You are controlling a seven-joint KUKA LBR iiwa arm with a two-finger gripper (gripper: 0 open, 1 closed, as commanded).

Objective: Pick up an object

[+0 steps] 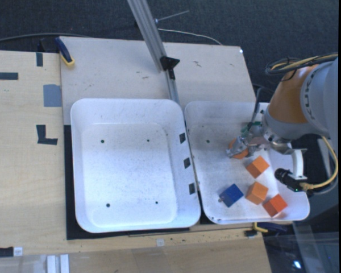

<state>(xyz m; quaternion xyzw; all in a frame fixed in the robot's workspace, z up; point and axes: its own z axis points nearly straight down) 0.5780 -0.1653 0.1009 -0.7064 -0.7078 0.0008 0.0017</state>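
Gripper [242, 145] low in right bin [210, 124], touching orange piece [236, 151].

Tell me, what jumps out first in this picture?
The big grey arm with its orange band reaches in from the right, its gripper low over the right bin. Below it lie three orange blocks and one blue block. The left bin sits beside it.

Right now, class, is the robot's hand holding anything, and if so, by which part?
It cannot be told. The hand is down in the right bin at a small orange thing, but the wrist hides any hold. The other blocks lie loose.
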